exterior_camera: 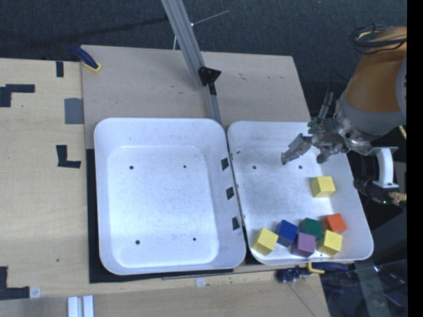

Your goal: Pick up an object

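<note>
Several small blocks lie in the right bin (271,190). A yellow block (323,186) sits alone near the bin's right side. Along the front edge cluster another yellow block (266,240), a blue one (287,231), a green one (310,227), a purple one (305,243), an orange one (336,222) and a third yellow one (331,242). My gripper (307,154) hovers over the back right of this bin, up and left of the lone yellow block. Its fingers are spread open with nothing between them.
The left bin (158,190) stands beside the right one, their rims meeting at the middle. A slanted metal pole (188,38) rises behind the bins. A blue and yellow clamp (86,58) lies at the back left, and a blue clamp (297,274) grips the front edge.
</note>
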`<action>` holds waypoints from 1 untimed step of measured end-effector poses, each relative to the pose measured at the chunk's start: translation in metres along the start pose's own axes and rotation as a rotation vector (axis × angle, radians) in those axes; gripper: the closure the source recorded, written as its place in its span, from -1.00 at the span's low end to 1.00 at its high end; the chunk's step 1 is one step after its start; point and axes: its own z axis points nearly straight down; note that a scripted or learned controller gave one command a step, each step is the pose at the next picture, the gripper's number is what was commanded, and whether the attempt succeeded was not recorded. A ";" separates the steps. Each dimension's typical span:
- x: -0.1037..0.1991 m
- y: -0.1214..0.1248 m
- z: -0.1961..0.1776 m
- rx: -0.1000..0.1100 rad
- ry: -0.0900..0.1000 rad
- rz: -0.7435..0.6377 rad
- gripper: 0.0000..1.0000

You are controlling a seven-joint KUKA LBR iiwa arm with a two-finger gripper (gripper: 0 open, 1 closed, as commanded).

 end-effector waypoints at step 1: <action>0.000 0.000 0.000 0.000 0.000 0.000 -1.00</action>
